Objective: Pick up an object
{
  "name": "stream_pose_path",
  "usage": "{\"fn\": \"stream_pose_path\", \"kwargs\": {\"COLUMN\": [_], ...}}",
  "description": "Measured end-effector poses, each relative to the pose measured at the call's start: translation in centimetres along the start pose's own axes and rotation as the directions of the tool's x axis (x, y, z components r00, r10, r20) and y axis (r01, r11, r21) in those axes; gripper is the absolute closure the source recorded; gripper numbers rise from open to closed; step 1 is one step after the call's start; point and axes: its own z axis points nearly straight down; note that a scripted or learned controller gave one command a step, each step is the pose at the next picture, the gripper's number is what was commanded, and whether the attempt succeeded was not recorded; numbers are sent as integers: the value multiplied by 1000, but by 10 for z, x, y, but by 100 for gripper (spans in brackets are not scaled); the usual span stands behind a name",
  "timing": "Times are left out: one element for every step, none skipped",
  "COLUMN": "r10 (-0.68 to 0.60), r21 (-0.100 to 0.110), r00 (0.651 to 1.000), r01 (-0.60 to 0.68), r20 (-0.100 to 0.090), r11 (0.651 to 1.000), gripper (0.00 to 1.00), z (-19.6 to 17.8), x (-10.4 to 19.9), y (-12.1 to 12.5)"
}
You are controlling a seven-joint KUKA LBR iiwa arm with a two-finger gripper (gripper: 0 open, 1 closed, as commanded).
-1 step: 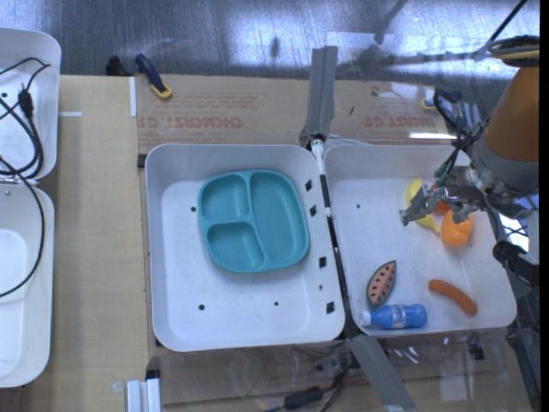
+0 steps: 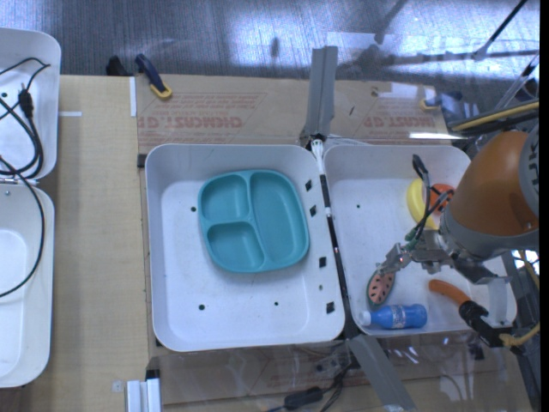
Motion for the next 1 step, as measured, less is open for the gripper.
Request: {"fn": "stream_pose_path", "kwargs": {"r10": [0], "r21": [-1], "r00": [1000], "r01": [0], "r20": [0], "r11": [1000], "gripper": [0], "z": [27], "x": [18], "y": [-9]}}
